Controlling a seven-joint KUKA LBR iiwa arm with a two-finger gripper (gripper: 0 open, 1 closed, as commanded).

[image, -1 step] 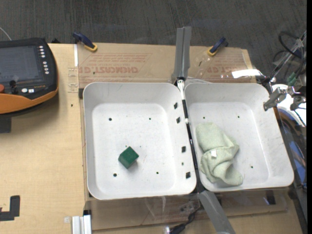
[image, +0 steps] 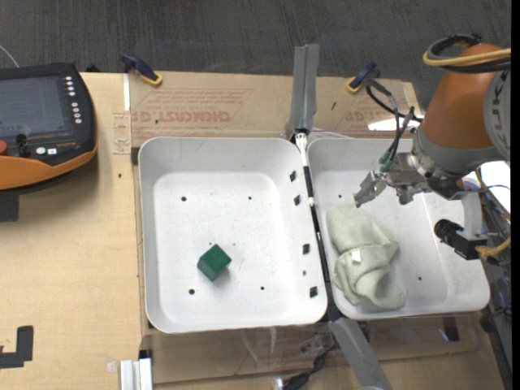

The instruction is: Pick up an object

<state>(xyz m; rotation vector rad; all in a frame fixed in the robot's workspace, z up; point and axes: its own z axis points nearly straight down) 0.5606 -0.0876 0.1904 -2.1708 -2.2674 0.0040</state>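
Gripper [image: 383, 187] above right bin [image: 455, 295], jaws apart, empty; may snag limp cloth [image: 364, 254] edge, slip; green block [image: 214, 262] far left.

Two bins sit side by side on the table [image: 73, 299]. A block [image: 214, 262] lies in the left bin [image: 154, 218], toward its near side; a crumpled cloth [image: 364, 262] lies in the right bin [image: 455, 295] (against the dividing wall). A control pendant [image: 41, 124] rests at far left.
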